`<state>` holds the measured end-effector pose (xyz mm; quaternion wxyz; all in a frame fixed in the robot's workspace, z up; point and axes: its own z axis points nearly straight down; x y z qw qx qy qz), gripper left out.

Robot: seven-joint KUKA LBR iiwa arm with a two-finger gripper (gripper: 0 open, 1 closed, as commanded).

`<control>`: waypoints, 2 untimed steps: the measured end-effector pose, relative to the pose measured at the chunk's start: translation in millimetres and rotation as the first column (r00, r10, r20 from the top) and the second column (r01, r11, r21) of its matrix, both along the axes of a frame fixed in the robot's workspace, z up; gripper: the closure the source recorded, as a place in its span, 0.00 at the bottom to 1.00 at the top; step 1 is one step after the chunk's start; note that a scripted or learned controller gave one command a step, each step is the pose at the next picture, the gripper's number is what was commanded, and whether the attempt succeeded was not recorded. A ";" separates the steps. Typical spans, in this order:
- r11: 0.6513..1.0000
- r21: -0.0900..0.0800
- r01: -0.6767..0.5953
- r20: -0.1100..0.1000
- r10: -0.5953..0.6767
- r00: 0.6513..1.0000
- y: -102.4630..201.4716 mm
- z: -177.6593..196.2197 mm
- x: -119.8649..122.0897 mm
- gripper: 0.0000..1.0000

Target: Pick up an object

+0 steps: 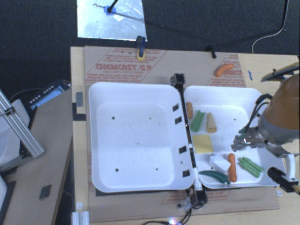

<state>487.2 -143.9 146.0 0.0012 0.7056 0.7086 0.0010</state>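
Observation:
The right bin (225, 97) holds several small items. An orange stick (189, 110), a green pod (198, 120) and a tan cone (211, 123) lie near its left wall. Below them are a yellow square (203, 143), a white piece (219, 162), an orange carrot (231, 167), a dark green cucumber (213, 175) and a bunch of green beans (250, 166). My gripper (242, 143) hangs over the right half of this bin, just above the carrot and the beans. The view does not show anything held in it.
The left bin (136, 135) lies beside the right one, with a black hinged divider (183, 125) between them. An orange sausage-like piece (224, 69) rests on the cardboard behind the right bin. The arm's orange band (286, 109) covers the bin's right wall.

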 end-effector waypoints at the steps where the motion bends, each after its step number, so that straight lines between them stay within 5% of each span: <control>1: 1.000 0.002 -0.002 -0.002 0.002 1.000 42.7 -63.8 -0.1 1.00; 2: 1.000 0.000 -0.001 0.001 0.001 1.000 40.0 -51.1 0.7 1.00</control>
